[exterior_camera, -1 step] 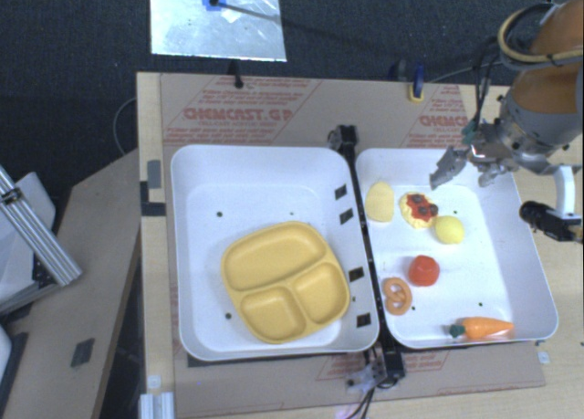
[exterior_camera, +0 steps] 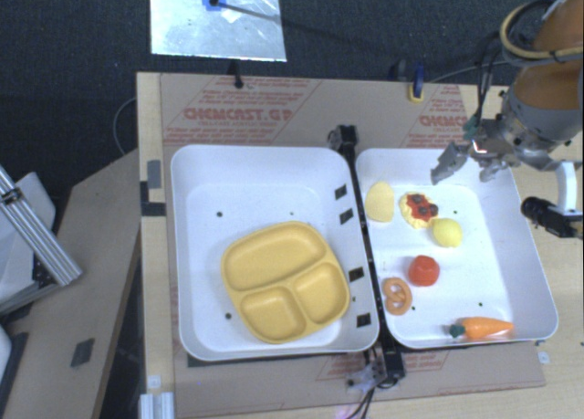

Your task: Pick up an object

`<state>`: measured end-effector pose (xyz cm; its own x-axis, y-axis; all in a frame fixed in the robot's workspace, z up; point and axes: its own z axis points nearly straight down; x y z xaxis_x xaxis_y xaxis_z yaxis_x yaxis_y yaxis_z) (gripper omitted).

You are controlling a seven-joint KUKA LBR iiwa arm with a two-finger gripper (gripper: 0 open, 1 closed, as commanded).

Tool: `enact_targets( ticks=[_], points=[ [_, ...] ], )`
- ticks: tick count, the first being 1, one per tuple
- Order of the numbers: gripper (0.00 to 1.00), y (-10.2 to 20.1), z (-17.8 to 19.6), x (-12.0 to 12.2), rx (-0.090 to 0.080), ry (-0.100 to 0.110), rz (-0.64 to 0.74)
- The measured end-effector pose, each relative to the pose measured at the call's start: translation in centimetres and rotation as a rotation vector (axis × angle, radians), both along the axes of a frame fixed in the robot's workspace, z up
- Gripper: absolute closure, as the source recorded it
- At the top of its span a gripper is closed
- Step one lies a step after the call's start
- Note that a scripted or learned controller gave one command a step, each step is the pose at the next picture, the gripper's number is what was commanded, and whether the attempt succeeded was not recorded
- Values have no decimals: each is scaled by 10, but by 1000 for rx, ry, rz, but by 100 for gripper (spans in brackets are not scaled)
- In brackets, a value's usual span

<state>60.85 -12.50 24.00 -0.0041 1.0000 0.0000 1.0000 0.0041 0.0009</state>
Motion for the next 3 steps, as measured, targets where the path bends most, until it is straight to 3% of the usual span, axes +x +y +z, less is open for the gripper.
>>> enact_targets(
  ticks=[3],
  points=[
    [0,1,-150,-13,0,3,-3]
  ],
)
